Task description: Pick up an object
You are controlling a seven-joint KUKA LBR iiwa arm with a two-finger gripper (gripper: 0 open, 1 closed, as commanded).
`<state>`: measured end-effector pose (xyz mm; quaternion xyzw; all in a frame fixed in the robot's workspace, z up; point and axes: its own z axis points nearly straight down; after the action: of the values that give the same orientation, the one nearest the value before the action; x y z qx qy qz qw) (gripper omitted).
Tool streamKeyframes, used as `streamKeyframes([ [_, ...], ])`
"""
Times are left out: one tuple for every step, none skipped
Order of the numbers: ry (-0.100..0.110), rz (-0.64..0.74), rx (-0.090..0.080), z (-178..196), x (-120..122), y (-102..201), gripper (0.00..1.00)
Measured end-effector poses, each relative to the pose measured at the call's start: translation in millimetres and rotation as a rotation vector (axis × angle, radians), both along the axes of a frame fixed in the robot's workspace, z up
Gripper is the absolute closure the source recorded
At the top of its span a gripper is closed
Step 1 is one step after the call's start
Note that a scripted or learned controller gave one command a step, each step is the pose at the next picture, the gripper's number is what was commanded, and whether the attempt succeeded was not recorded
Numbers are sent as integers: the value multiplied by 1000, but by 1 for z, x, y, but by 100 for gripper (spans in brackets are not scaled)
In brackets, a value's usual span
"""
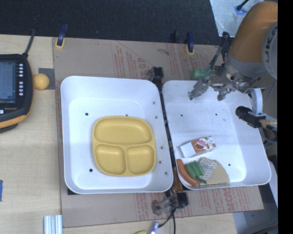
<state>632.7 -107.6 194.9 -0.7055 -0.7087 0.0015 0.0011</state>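
Observation:
My gripper (208,92) hangs over the far part of the right bin (219,121), fingers spread apart and nothing between them. Near the bin's front left lies a small white packet with red print (198,146). In front of it sits a pile of toy food: an orange sausage (184,173), a green vegetable (196,171) and a tan patterned piece (213,170). All of these lie well in front of the gripper.
The left bin (78,111) holds a yellow divided plate (123,145). A teach pendant (7,91) and an orange ball (41,81) lie on the bench at the left. Clamps (156,73) sit at the joint between the bins.

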Motion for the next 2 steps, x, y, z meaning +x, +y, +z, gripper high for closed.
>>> streamKeyframes([
  [0,0,-1,21,-67,1,0],
  [0,1,-1,-19,-93,0,0],
])
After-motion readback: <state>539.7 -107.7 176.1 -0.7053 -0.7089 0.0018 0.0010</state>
